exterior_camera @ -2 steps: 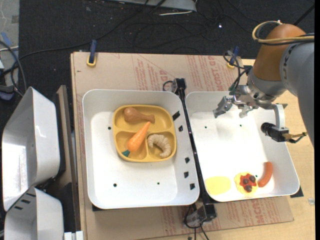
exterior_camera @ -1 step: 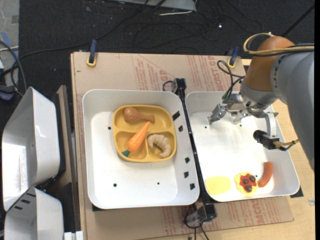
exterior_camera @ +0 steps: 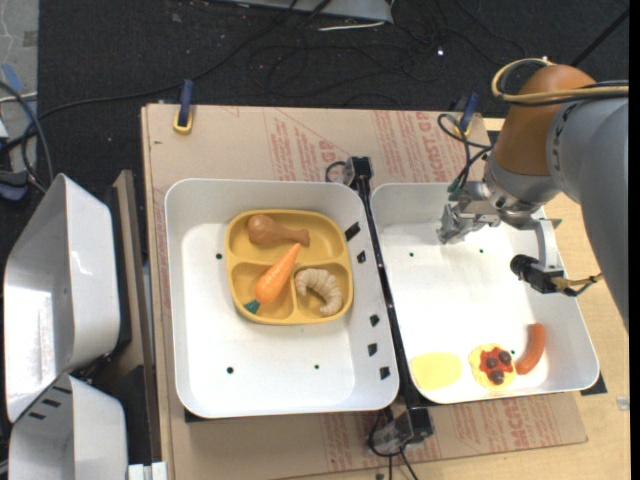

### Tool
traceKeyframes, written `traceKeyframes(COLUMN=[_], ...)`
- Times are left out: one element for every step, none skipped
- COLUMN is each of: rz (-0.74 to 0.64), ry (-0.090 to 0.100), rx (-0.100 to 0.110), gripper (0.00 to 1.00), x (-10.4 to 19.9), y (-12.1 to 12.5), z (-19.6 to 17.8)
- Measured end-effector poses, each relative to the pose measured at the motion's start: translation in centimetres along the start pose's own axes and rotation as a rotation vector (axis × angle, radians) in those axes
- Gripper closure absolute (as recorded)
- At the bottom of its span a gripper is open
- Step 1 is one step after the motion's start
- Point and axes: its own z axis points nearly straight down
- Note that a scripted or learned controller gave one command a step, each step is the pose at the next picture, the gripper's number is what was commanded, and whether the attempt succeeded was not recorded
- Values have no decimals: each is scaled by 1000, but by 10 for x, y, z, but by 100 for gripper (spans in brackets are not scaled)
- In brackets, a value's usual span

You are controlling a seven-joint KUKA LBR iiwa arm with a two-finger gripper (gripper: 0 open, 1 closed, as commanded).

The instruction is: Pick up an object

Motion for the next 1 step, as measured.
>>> traceKeyframes(rz=[1], ry=[-1], rx=[-4], gripper=[100], x=[0], y=[8], z=[-63])
